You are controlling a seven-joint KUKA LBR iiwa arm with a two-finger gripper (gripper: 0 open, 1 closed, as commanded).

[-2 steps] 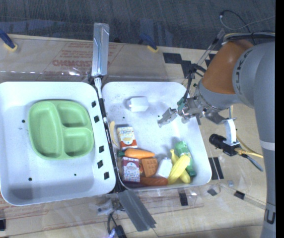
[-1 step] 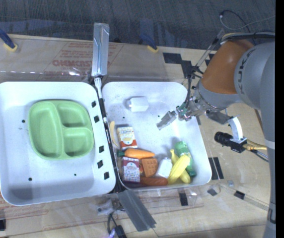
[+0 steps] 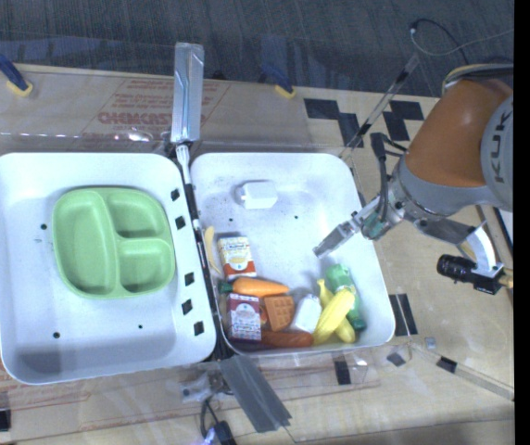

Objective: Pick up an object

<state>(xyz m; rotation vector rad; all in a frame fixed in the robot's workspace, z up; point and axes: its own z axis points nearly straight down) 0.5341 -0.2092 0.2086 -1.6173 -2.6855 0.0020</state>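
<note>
Pincer (image 3: pixel 332 242) hangs over right white bin (image 3: pixel 293 170), 3 o'clock side; cannot tell its state. Toy food pile at bin's 6 o'clock: yellow plastic banana (image 3: pixel 334 315), orange carrot (image 3: pixel 259 286). Green divided plate (image 3: pixel 112 241) in left bin.

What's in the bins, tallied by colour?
Green: 2, divided plate, small item
White: 1, block
Orange: 1, carrot
Yellow: 1, banana
Red-labelled cartons: 2
Total: 7 I can tell apart; the pile hides others.
</note>
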